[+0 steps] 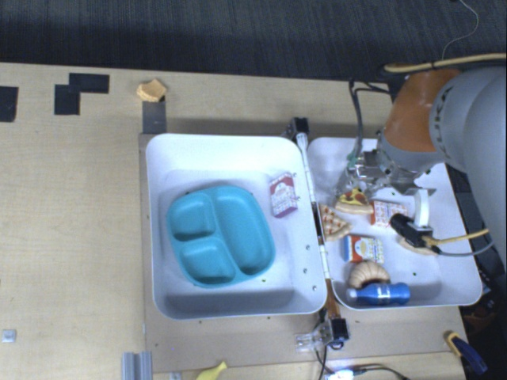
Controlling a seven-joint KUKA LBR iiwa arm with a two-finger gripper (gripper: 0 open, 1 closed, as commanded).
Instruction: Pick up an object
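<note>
The hot-dog toy (353, 204), yellow bun with a red strip, lies in the right bin (459, 287), centre-right of the frame, directly under the claw (358, 179); whether the claw is clenched or released cannot be told. Around it: one pizza slice (336, 226), one croissant (368, 272), one blue bottle (383, 294). The left bin (158, 212) holds one teal tray (219, 233). Pale wooden surface (71, 236), dark carpet (222, 14) above.

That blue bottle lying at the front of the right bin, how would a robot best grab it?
Probably across its middle, from straight above. The blue bottle lies on its side along the right bin's front wall, a croissant touching behind, so fingers should straddle its narrow width.
</note>
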